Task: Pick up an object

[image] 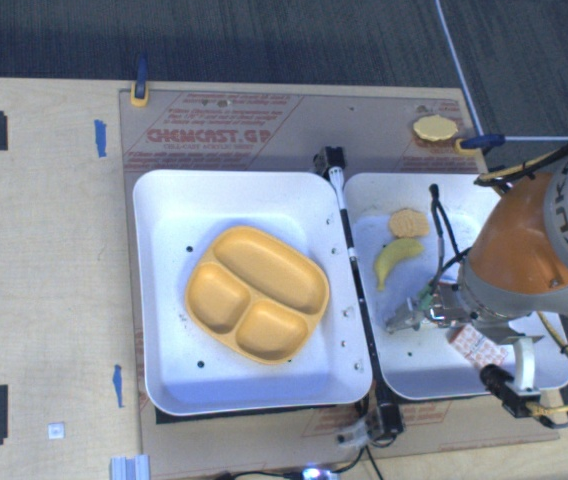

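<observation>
The right white bin [404, 383] holds a small yellow-green banana [396, 259], a tan round biscuit [409, 224] just behind it, and a red-and-white packet [477, 345] partly hidden under the arm. My gripper [404, 319] hangs low over the bin floor, just in front of the banana and left of the packet. Nothing can be seen held in it. The grey and orange wrist covers the bin's right part.
The left white bin [164, 218] holds a yellow three-compartment plate [255, 293]. A tan disc [435, 128] lies on the board behind the right bin, beside a blue clamp [474, 142]. Black cables [438, 228] loop above the right bin.
</observation>
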Motion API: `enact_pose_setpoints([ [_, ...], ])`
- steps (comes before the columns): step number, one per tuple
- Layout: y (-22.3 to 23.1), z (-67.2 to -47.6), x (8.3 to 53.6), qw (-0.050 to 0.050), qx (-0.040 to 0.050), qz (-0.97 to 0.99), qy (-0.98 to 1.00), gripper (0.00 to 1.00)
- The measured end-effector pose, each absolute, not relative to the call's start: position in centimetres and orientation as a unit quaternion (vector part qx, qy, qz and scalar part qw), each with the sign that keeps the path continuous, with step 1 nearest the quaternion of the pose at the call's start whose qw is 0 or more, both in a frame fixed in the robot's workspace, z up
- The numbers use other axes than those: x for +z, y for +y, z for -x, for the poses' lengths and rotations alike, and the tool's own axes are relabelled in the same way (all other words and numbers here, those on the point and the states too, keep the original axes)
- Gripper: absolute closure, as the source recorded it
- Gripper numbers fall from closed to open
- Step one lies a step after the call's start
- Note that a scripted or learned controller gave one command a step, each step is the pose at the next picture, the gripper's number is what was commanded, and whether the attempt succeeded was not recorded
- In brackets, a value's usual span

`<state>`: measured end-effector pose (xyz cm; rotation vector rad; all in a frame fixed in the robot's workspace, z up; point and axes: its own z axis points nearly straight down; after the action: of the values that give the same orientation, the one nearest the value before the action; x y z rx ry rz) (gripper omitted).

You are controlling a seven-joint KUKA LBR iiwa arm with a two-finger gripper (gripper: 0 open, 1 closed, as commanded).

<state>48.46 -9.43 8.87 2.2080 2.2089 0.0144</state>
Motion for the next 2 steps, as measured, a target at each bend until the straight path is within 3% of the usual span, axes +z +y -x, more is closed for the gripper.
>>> enact_pose_setpoints([
  [2, -9.38, -48.49, 8.86, 0.009, 0.0039, -0.707, 0.707, 0.00],
])
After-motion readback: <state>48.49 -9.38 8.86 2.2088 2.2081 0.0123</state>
